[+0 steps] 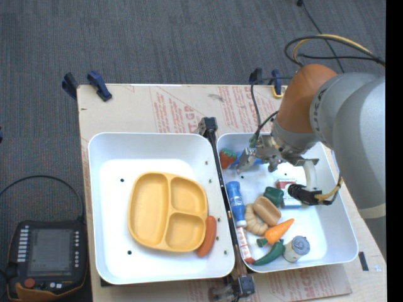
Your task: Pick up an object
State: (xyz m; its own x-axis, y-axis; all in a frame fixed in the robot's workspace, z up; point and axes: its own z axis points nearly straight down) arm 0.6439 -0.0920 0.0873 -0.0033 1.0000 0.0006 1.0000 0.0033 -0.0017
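Blue tube (pixel 235 201) lies lengthwise along the right bin's (pixel 334 244) left wall, cap toward the near edge. Same bin has a hot dog bun (pixel 266 210), carrot (pixel 278 231) and green pepper (pixel 271 254). Left bin (pixel 107 162) holds a yellow divided plate (pixel 167 211) with a sausage (pixel 206 236) beside it. Gripper (pixel 257 158) hovers just past the tube; can't tell the jaws' state.

Grey arm (pixel 352 124) reaching from right, wrist lowered

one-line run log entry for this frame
arm: over right bin | gripper: near its upper-left corner | left bin: yellow tray, sausage | grasp: not confirmed
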